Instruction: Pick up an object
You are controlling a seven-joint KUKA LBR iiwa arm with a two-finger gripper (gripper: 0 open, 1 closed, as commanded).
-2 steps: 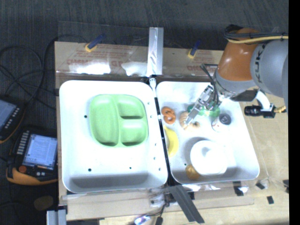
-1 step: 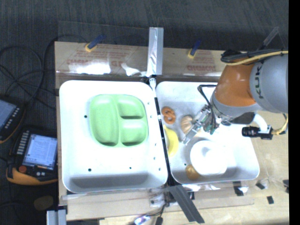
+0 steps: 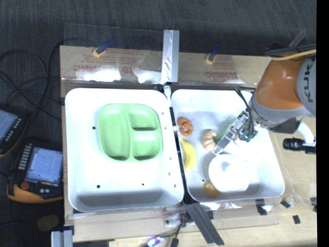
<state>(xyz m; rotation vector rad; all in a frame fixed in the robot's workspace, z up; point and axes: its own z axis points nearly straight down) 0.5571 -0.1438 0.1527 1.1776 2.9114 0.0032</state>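
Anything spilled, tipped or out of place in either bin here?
Nothing stands out. The green tray lies flat in the left bin. In the right bin, the pretzel, banana and white bowl sit loose, with the end effector above them.

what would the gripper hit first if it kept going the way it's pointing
The gripper points down and to the picture's left, at the beige rounded object in the right bin. That looks like first contact, though depth is hard to judge; the white bowl lies close beside that line.

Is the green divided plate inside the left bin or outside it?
Inside. The green divided plate lies flat on the floor of the left bin, with white rim all around it.
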